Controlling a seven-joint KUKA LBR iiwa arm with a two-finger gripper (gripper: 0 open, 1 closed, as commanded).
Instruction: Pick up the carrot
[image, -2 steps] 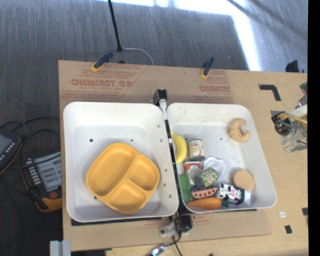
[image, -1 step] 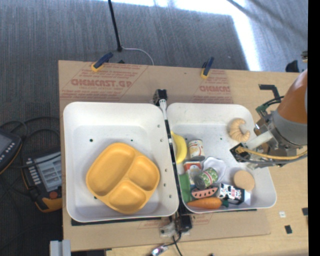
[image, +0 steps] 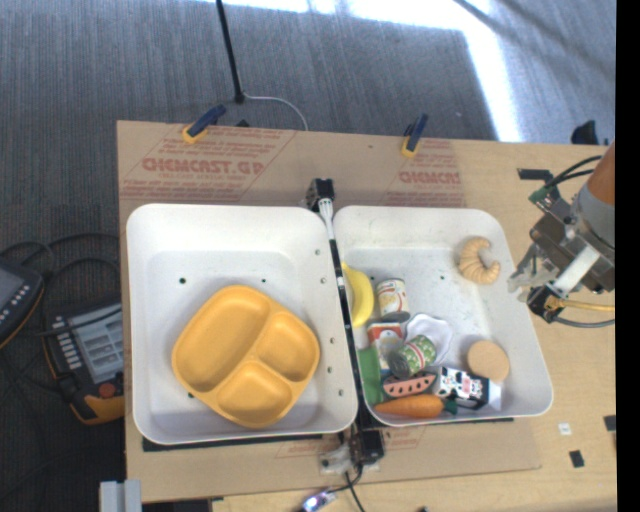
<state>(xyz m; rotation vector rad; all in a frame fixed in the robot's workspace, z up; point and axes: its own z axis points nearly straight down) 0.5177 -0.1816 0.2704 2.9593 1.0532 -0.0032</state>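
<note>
The orange carrot (image: 408, 407) lies flat along the front wall of the right bin (image: 520, 330), just in front of a watermelon slice (image: 411, 384) and left of a black-and-white carton (image: 468, 388). My gripper (image: 530, 288) hovers over the right rim of that bin, well to the right of the carrot and farther back. Its fingers stand open with nothing between them.
The right bin also holds a croissant (image: 478, 260), a banana (image: 358, 292), a small can (image: 390, 297), a green can (image: 415, 353) and a round tan bun (image: 487, 359). A yellow divided plate (image: 247, 352) lies in the left bin (image: 160, 250).
</note>
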